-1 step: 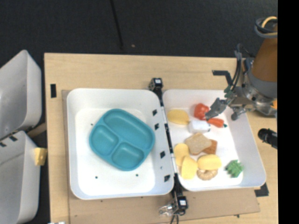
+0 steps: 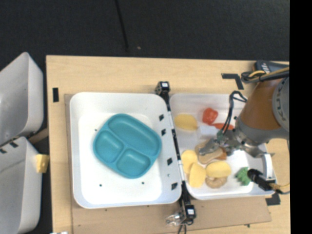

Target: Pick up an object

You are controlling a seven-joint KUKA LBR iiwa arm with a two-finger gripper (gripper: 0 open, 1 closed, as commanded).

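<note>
The right bin [image 2: 195, 101] holds several small items: a yellow piece [image 2: 186, 122] at its upper left, a red piece [image 2: 210, 115], three yellow pieces [image 2: 196, 175] near the front, a tan piece [image 2: 215, 182] and a green piece [image 2: 242, 175]. My gripper [image 2: 210, 148] reaches in from the right and hangs low over the middle of this bin, right above a brownish item [image 2: 218, 155] that it partly hides. It stands just above the yellow piece [image 2: 218, 168]. I see nothing lifted off the bin floor.
A blue divided plate [image 2: 127, 145] lies in the left bin [image 2: 83, 189]. The arm's orange band [image 2: 258, 108] overhangs the right bin's far right side. Cables [image 2: 253, 74] lie on the bench at the back right. White shapes [image 2: 17, 96] stand left of the bench.
</note>
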